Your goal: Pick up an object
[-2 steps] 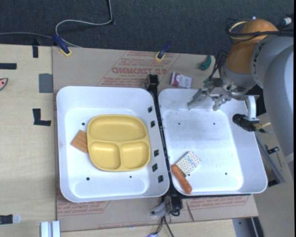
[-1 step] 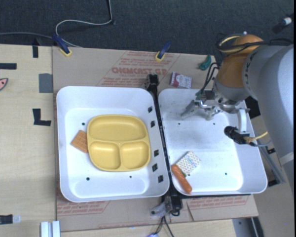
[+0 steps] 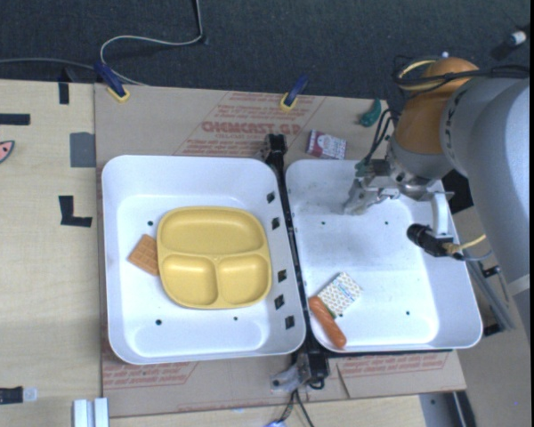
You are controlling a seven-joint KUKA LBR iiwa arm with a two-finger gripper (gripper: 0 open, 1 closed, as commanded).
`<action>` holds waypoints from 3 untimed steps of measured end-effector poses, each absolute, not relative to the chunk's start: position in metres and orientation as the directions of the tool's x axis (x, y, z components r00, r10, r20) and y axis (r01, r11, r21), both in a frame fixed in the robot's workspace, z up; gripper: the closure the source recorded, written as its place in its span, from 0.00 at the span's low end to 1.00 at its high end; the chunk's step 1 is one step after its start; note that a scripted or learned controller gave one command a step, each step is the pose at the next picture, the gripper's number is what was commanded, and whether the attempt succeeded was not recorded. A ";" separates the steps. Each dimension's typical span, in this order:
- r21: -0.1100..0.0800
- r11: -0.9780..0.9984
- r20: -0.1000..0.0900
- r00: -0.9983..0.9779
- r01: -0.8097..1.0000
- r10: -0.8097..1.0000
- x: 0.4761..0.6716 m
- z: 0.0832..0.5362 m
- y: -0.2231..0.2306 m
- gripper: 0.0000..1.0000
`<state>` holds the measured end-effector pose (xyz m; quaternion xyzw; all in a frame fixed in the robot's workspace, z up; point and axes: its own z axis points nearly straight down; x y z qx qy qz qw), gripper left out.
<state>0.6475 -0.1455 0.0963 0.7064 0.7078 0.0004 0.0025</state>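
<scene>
Hovering low over the far end of the right-hand shallow white bin, tool; spread impossible to tell. Targets near the front-left corner: small patterned white packet, orange carrot-like piece touching it. Best to centre above one, descend straight.

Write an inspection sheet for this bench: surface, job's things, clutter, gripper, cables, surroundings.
Surface: cardboard sheet bearing left bin and right bin.
Job's things: yellow tray over a brown wafer in the left bin; patterned packet and orange carrot in the right bin's near-left corner.
Clutter: small packet behind the bins.
Gripper: gripper above the right bin's far side, holding nothing seen.
Cables: grey cable behind the bench.
Surroundings: two clips on the cardboard's far edge.
</scene>
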 end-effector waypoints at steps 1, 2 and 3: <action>0.004 0.002 -0.003 -0.002 1.000 1.000 0.647 0.096 -0.145 0.00; 0.003 0.003 -0.002 -0.003 1.000 1.000 0.647 0.105 -0.145 1.00; 0.003 0.003 -0.001 -0.003 1.000 1.000 0.647 0.105 -0.145 0.00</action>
